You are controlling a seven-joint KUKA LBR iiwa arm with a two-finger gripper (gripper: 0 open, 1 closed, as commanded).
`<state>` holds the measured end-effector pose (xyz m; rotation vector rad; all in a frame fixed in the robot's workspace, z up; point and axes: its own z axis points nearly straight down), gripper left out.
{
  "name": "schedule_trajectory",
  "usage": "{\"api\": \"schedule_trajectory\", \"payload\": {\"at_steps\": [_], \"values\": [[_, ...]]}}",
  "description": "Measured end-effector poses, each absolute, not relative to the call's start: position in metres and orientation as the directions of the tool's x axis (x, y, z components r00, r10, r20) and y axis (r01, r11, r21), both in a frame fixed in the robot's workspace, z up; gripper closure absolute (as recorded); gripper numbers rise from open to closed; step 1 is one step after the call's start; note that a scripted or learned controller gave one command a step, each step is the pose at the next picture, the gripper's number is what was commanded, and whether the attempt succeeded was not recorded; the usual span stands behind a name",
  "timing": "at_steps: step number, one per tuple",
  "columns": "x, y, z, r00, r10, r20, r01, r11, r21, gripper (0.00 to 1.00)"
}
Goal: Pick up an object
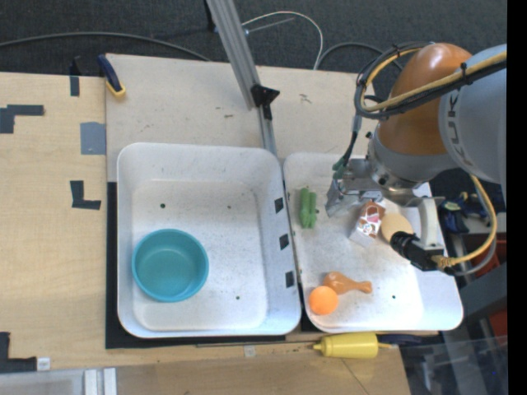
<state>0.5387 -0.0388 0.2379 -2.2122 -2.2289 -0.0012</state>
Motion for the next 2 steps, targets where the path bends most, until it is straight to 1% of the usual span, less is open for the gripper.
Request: {"api": "schedule_trajectory", "payload": {"at_steps": [1,2], "values": [[0.555,0.010,0.244,-0.007,1.000,0.002,1.000,0.007,-0.001,1.00],[0.569,0.073,0.243,-0.008,1.000,0.002,1.000,0.008,-0.001,1.00]]}}
